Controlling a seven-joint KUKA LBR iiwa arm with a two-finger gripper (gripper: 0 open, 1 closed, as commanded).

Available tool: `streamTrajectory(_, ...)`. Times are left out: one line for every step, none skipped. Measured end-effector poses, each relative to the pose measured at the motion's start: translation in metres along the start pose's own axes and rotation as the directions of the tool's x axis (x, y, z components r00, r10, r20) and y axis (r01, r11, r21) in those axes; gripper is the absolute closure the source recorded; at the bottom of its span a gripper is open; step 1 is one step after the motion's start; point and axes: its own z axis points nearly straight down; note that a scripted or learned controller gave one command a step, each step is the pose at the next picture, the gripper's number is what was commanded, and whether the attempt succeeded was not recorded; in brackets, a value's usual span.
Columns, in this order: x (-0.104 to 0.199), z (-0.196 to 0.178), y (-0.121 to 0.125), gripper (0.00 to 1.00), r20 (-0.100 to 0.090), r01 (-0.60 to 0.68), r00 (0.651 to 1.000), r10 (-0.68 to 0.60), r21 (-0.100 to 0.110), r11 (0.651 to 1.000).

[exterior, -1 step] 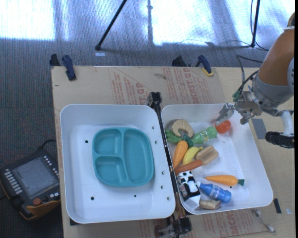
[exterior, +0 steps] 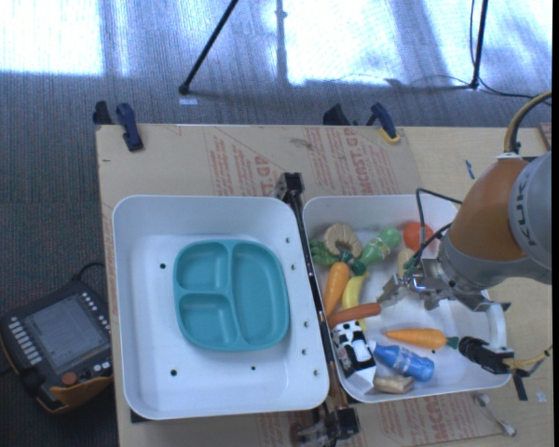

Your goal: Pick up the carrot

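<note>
Two carrots lie in the right bin point(exterior: 503, 372). One orange carrot point(exterior: 417, 338) rests flat near the front, its green stub pointing right. The other carrot point(exterior: 334, 287) lies slanted by the left wall, green top toward the back. My gripper point(exterior: 417, 291) hangs over the middle of this bin, just behind the flat carrot and apart from it. It is open with nothing between its fingers. The grey arm with its orange band point(exterior: 489, 222) comes in from the right.
Around the carrots lie a banana point(exterior: 352, 292), a red sausage point(exterior: 354, 314), a blue bottle point(exterior: 403, 361), a black-and-white toy point(exterior: 354, 352), a tomato point(exterior: 415, 234) and a green vegetable point(exterior: 380, 245). The left bin point(exterior: 140, 250) holds a teal divided plate point(exterior: 231, 294).
</note>
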Motion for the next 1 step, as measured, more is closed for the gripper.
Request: streamTrajectory(0.0266, 0.0008, -0.0573, 0.00, 0.000, 0.288, 0.958, -0.288, 0.000, 0.958)
